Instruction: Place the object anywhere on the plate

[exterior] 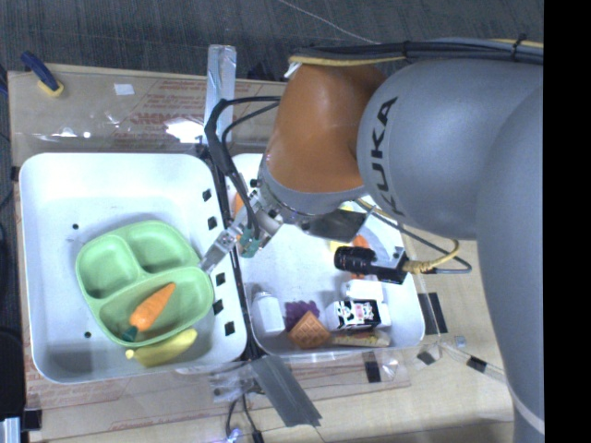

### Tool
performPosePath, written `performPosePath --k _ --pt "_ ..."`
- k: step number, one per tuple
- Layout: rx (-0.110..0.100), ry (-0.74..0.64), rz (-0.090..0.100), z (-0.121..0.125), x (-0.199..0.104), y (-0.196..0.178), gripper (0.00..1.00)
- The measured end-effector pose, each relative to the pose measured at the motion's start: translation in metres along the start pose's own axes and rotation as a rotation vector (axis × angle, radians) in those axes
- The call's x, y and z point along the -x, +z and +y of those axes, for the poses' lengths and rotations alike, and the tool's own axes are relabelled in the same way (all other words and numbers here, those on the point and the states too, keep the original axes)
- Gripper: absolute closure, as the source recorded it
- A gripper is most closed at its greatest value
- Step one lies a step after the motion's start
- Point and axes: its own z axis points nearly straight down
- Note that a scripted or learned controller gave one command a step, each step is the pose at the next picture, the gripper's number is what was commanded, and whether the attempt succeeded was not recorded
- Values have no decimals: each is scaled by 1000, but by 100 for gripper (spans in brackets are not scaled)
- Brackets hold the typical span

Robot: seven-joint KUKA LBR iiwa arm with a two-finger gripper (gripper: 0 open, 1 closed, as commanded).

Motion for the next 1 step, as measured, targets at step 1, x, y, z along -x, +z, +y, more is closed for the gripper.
performPosePath --k 1 --pt "0 0 0 0 0 0 0"
